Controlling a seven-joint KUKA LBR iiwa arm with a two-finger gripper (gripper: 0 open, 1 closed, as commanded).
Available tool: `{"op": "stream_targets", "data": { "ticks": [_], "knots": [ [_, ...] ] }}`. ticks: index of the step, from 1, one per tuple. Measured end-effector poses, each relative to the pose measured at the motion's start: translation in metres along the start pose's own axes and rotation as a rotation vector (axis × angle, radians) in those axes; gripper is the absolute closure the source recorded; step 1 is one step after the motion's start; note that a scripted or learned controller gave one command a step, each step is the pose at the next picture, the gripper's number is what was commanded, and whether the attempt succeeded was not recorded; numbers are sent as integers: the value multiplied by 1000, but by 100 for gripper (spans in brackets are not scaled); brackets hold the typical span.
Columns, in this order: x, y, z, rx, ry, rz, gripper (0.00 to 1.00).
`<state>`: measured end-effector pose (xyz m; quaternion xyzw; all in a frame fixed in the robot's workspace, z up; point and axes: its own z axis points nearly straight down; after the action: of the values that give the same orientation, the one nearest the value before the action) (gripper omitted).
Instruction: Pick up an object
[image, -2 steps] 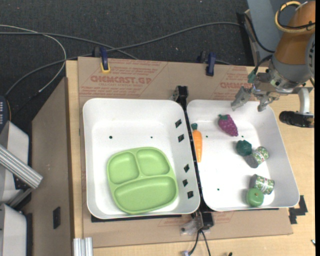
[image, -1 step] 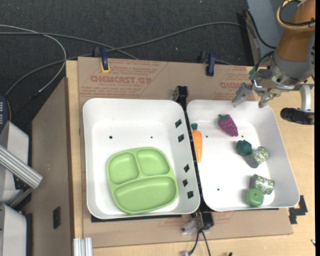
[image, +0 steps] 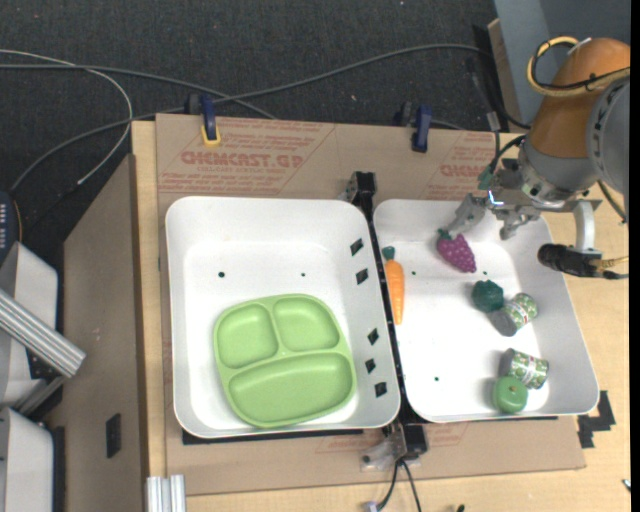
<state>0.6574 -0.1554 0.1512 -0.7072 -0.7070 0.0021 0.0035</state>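
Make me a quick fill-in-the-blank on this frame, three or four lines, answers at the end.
1. The green divided plate lies in the ___ bin.
2. The carrot lies along the right bin's ___ wall.
3. The claw hangs over the right bin, closest to the ___ grapes.
4. The plate has ___ compartments.

Answers: left; left; purple; three

Two white bins (image: 190, 300) sit on the desk. One green divided plate (image: 285, 357), one carrot (image: 395, 287), one bunch of purple grapes (image: 456, 251), two small cans (image: 526, 368) (one beside a dark green piece (image: 488, 295)), one green round piece (image: 510, 396).
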Motion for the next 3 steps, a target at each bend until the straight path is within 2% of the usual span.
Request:
{"op": "stream_targets", "data": {
  "ticks": [1,2,3],
  "knots": [
    [6,-1,63,0,0,-2,0],
    [7,-1,66,-5,-1,-2,0],
    [7,0,54,-8,-2,-3,100]
  ]
}}
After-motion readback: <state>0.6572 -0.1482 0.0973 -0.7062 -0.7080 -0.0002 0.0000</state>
